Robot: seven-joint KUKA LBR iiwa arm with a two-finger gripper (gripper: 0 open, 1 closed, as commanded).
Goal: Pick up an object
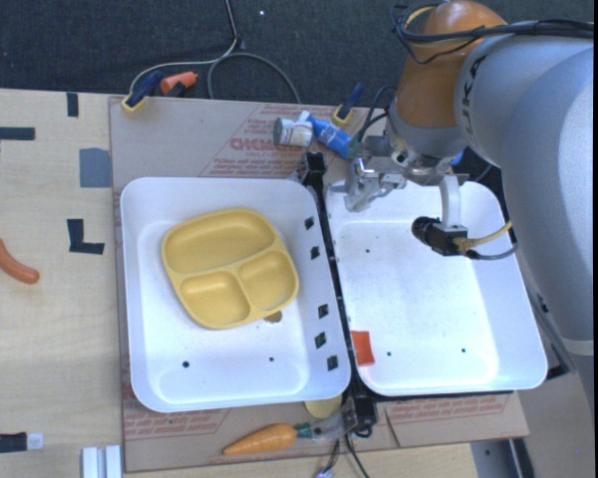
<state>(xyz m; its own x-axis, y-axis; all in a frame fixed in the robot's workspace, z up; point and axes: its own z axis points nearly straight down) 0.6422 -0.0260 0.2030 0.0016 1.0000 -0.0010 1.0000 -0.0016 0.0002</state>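
A yellow divided plate [229, 265] lies in the left bin [149, 366], with a small dark thing [272, 317] peeking out from under its near edge. A small orange-red block [361, 347] rests in the right bin [458, 366], close to its left wall. My gripper [367, 187] hangs over the far left corner of the right bin, beneath the orange wrist band [434, 58]. Nothing is seen held in it. A black part with a yellow cable [441, 235] sticks out from the wrist over the right bin.
A white and blue object [309, 130] lies on the board behind the bins, next to clamps [159, 86]. A toy carrot [264, 438] lies in front of the bins. A sausage-like toy [13, 260] sits far left on the bench. The grey arm covers the right side.
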